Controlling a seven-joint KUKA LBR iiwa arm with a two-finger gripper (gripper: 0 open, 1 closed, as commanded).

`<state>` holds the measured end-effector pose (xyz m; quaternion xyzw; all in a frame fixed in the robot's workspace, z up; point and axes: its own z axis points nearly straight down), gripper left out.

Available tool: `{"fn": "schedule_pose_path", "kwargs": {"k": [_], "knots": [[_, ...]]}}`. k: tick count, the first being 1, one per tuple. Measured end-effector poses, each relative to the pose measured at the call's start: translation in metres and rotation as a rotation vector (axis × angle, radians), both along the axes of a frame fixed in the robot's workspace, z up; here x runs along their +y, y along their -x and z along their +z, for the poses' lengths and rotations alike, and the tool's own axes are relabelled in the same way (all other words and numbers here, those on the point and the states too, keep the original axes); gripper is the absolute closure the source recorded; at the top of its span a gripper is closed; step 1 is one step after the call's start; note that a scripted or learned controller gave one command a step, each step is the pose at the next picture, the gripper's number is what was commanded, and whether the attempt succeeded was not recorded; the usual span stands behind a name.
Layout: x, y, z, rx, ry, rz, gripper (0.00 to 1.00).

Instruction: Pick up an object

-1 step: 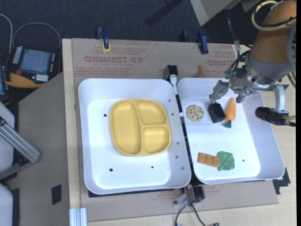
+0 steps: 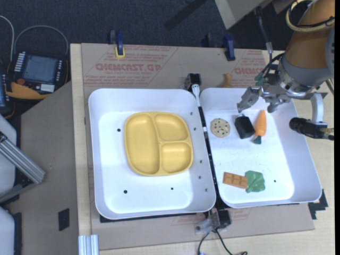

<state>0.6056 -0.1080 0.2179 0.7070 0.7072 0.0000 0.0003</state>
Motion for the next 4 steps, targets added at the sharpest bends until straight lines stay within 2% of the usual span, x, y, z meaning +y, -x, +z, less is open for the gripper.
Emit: {"fn": "schedule_pose_path", "kwargs": {"k": [1,2,3,4], "knots": [[0.01,0.004,-0.052,0.008,-0.002,0.001,0.0],[0.005,0.003,-0.109,-0.003,0.001,0.0,0.0],[0.0,-0.002,-0.123,-0.012,0.007,-0.003,0.0],[-0.002,-0.007,-0.107,-0.031,0.016,-0.003,1.0]]}}
